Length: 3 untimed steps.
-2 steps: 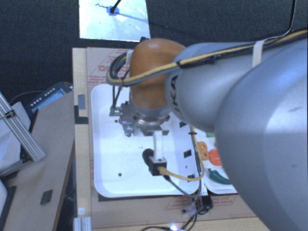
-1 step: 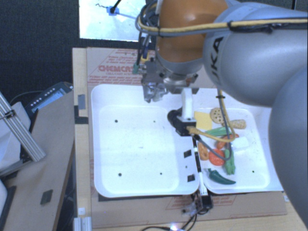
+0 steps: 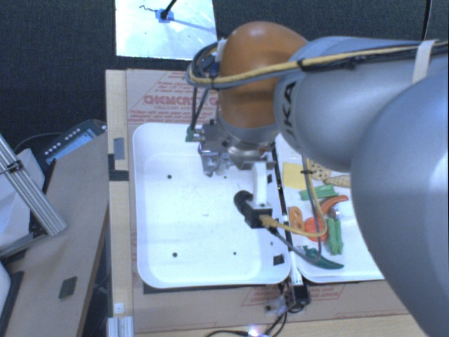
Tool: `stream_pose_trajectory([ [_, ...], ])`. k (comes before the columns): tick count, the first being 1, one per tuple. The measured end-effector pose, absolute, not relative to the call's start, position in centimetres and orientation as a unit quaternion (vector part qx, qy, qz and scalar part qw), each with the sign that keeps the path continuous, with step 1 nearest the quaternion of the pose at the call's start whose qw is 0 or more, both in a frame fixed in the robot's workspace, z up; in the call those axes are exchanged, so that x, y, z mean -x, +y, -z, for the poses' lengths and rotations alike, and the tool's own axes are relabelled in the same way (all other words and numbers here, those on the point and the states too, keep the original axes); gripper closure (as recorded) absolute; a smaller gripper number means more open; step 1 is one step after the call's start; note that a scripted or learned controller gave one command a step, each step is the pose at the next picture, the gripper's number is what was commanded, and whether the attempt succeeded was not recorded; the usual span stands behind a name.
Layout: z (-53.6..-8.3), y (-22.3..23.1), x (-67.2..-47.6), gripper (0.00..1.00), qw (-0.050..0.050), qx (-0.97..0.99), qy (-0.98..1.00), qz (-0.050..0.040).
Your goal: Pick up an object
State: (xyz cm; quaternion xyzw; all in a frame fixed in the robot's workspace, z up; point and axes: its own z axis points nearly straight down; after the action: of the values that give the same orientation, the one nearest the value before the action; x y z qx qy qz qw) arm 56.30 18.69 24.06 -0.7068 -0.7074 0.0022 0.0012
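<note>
We're looking at the reach/positioning step imo, nothing picked yet. The arm (image 3: 337,83) comes in from the right and its orange wrist band (image 3: 252,69) sits over the back edge of the left bin (image 3: 161,209). The claw (image 3: 214,161) hangs under it, near the back of that bin, but honestly we can't tell if it's open or closed bc the metal bits there are too small and jumbled. Nothing visible in its grip afaict.

The stuff worth grabbing is all in the right bin (image 3: 351,269), mostly hidden by the arm: an orange curved piece (image 3: 335,202), a green stick-like piece (image 3: 334,234), a dark green curved thing (image 3: 319,260) at the front, and a yellow flat piece (image 3: 310,181). They look like small plastic toy bits, smooth and prob light, lying close together or touching.

The left bin's floor where the claw hovers looks like bare glossy white plastic w/ a few dark dots, so going down here gets us nothing. Next move, we reckon: shift right across the divider, over the pile, then drop on one piece w/o snagging the yellow cable (image 3: 287,227) draped by the bin edge. Curved slick shapes = easy to squirt out of a pinch.

The tabletop (image 3: 175,100) under the bins is cardboard w/ red print.
</note>
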Motion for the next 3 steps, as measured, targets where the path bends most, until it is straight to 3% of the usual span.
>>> stream_pose_trajectory([
  [1,-46.4,21.7,-56.4,1.00,-0.004,0.705,-0.710,0.0100],
  [2,-54.1,23.6,-52.6,1.00,-0.001,0.704,-0.710,0.0055],
  [3,-35.5,23.4,-50.6,1.00,0.003,0.707,-0.708,-0.0077],
])
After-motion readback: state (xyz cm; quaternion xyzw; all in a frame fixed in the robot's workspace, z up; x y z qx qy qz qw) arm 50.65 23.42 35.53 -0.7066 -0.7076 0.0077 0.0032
